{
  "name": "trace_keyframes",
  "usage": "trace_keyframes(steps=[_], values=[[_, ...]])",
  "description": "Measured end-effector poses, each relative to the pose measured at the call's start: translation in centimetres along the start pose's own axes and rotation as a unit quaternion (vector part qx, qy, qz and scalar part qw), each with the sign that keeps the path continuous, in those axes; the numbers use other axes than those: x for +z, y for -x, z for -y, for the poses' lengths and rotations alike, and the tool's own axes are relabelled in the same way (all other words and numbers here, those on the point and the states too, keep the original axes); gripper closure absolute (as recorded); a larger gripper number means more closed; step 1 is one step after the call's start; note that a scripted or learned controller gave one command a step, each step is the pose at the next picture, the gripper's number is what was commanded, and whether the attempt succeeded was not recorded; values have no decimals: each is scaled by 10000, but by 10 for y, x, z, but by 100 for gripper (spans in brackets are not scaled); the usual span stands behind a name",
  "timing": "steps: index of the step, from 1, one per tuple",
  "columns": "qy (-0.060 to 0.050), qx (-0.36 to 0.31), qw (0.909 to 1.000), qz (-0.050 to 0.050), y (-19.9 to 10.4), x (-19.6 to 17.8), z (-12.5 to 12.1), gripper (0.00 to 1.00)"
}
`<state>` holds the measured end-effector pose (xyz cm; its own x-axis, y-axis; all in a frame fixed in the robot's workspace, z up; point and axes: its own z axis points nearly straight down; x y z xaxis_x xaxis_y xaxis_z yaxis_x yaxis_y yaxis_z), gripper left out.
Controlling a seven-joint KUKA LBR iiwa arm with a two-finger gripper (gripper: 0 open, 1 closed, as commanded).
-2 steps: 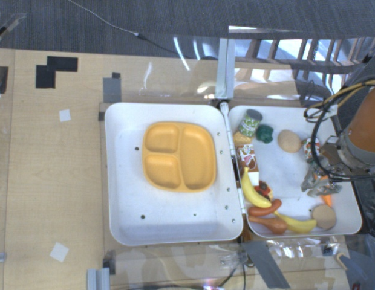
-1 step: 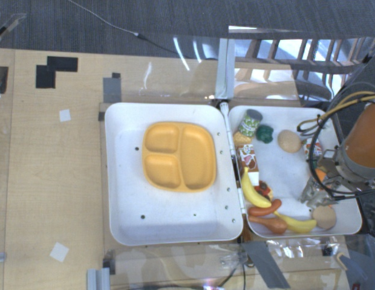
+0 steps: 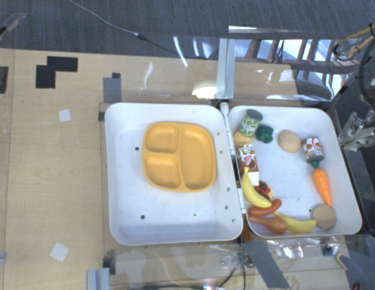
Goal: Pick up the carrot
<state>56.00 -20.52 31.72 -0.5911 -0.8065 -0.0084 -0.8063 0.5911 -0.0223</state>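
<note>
The carrot [image 3: 322,186] is orange with a green top. It lies in the right bin [image 3: 278,177] near the right wall, pointing toward the front, between a small printed can [image 3: 311,148] and a brown potato [image 3: 324,215]. My gripper [image 3: 358,132] shows as a grey metal shape at the right edge. It sits just outside the bin's right wall, up and to the right of the carrot and apart from it. Nothing is seen in it.
The right bin also holds a pale potato [image 3: 289,141], a green piece [image 3: 264,134], a green-labelled can [image 3: 250,124], a small box [image 3: 248,158], two bananas [image 3: 253,192], and sausages [image 3: 264,209]. The left bin [image 3: 124,216] bears a yellow divided plate [image 3: 178,156].
</note>
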Motion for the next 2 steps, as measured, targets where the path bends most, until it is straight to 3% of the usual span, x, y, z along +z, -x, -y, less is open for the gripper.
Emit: trace_keyframes(steps=[1,2], values=[[105,-2699,9628,3,-32,82,-44,100],[63,-3281,9446,-4,-43,226,-60,100]])
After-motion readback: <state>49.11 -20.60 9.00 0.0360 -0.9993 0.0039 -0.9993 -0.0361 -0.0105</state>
